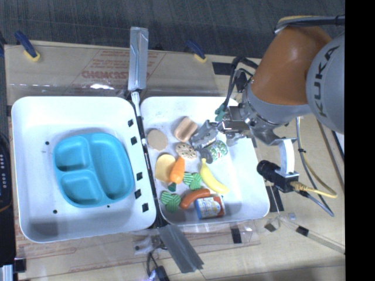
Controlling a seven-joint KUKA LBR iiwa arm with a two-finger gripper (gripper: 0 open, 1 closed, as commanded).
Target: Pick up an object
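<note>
Two bins sit side by side. Nearest in the right bin [258, 198] lie a can [209, 207], sausage [193, 197], banana [213, 180] and carrot [177, 170]. Farther back, the gripper [206, 136] hangs low over a green-labelled tin [215, 150], just beside a cookie [187, 151] and bread [185, 128]. Whether it is apart or together I cannot tell; nothing visibly sits in its grasp. This looks like the reach-and-descend step. Next it must settle squarely around one item, then lift. The left bin [29, 215] holds a blue tray [91, 168].

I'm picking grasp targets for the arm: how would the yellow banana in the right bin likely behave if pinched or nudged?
The banana looks like smooth moulded toy food, so probably stiff, light and a bit slippery. Its curved shape may pivot or slide when nudged. The sausage crowds it.
</note>
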